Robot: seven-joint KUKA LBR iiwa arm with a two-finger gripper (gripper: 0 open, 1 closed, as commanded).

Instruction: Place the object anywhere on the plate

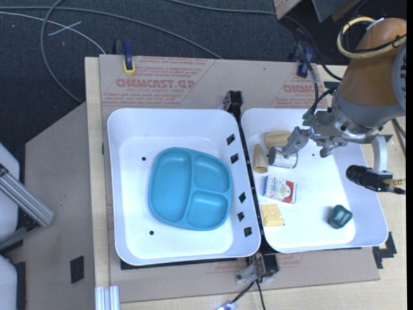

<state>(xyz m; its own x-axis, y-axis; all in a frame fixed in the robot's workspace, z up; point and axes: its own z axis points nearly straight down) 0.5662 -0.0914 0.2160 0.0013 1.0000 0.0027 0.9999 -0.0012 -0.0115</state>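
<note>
A: KUKA arm's gripper (pixel 284 152) hangs low over the right bin (pixel 361 234), reaching in from the right side of the camera view. What is it working on?

B: Several small things lie close to it. A tan block (pixel 277 138) sits just behind the fingertips, a cork-like cylinder (pixel 259 159) just to the left of them, a white card with red and blue print (pixel 280 189) just in front, and a yellow piece (pixel 271 215) further in front again. A small green object (pixel 339 217) lies well apart, toward the bin's near right corner.

A: Is anything caught in the fingers?

B: Nothing is seen between them. Whether they stand apart or together cannot be told from this angle; the tips are small and run into the white bin floor.

A: And the plate?

B: The blue divided plate (pixel 190 189) rests in the left bin (pixel 122 173), well to the left of the gripper, across the black divider (pixel 242 166) between the bins. All three of its compartments are bare.

A: So how far along is the job?

B: Early, by the look of it. No object is on the plate and every candidate is in the right bin. Which one is meant cannot be said for sure, though the tan block and the cylinder are nearest the tips. Left to do, as I judge it: secure a grasp, lift, carry left over the divider, and let go above the plate.
</note>
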